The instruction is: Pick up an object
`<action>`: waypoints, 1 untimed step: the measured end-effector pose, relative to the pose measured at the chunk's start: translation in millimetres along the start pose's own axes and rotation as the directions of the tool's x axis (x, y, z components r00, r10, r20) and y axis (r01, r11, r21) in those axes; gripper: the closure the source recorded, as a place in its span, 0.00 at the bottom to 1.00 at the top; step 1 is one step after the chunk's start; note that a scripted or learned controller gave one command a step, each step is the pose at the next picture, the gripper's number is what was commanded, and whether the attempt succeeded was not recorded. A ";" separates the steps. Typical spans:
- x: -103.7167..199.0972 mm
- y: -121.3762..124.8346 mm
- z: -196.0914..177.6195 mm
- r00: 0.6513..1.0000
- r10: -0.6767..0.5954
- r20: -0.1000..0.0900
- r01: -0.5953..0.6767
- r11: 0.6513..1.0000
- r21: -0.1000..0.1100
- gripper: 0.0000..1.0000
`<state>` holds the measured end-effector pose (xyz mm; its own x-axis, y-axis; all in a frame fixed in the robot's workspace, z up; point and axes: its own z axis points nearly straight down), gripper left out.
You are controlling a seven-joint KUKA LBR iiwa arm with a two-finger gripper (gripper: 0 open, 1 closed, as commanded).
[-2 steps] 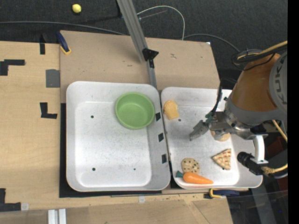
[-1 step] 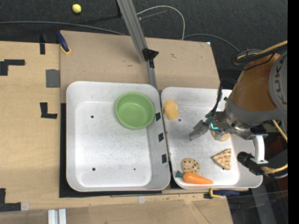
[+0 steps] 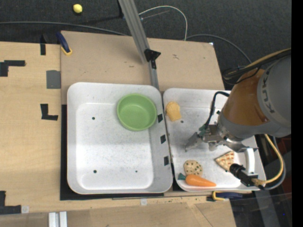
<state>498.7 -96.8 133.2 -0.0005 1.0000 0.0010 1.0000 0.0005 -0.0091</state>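
My gripper (image 3: 202, 144) hangs over the middle of the right bin (image 3: 189, 100), its two fingers spread apart and open with nothing between them. In front of it lie a round speckled cookie (image 3: 192, 167) and an orange carrot (image 3: 200, 180) by the bin's front edge. A tan cracker-like wedge (image 3: 226, 160) lies just right of the fingers, partly under the wrist. A yellow lump (image 3: 173, 111) sits at the bin's back left corner. A green bowl (image 3: 137, 111) stands in the left bin (image 3: 85, 141).
The arm's grey and orange body (image 3: 255, 103) covers the right bin's right side. A slanted metal pole (image 3: 137, 27) crosses the bench behind the bins. A small yellow ball (image 3: 77, 8) lies on the dark floor beyond.
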 end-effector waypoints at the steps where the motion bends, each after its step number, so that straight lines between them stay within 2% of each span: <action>1: 0.2 0.5 44.4 1.000 0.000 0.001 0.000 1.000 -0.008 0.00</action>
<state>498.8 -96.6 88.8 -0.0007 1.0000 0.0004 1.0000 0.0007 -0.0009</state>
